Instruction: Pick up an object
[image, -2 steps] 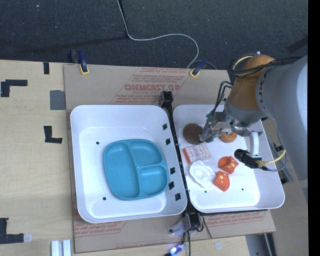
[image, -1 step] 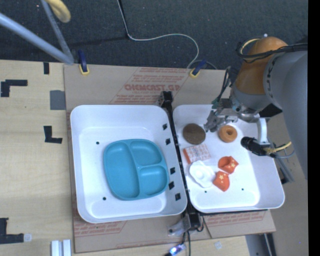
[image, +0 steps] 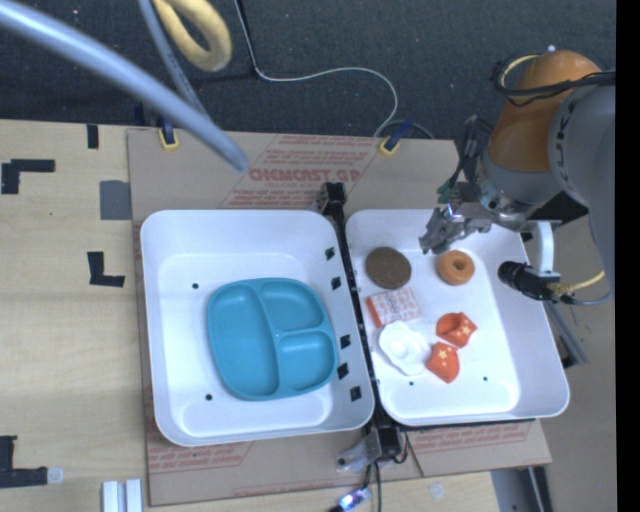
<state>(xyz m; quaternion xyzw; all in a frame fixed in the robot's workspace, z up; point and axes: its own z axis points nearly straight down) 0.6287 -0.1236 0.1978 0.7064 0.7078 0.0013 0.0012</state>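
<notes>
Two bins: right bin (image: 520, 395) holds the doughnut (image: 456, 267) and cookie (image: 388, 267).
Tool (image: 437, 240): between them, nothing gripped — finger spacing unreadable.
Risk: descending here likely misses both.

right bin (image: 520, 385) corner looks free; donut (image: 456, 267) and cookie (image: 388, 267) crowd its top.

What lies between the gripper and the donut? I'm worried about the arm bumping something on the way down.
Nothing visible does. The gripper hangs over the right bin, just up-left of the donut. The brown cookie lies off to the left, apart.
</notes>
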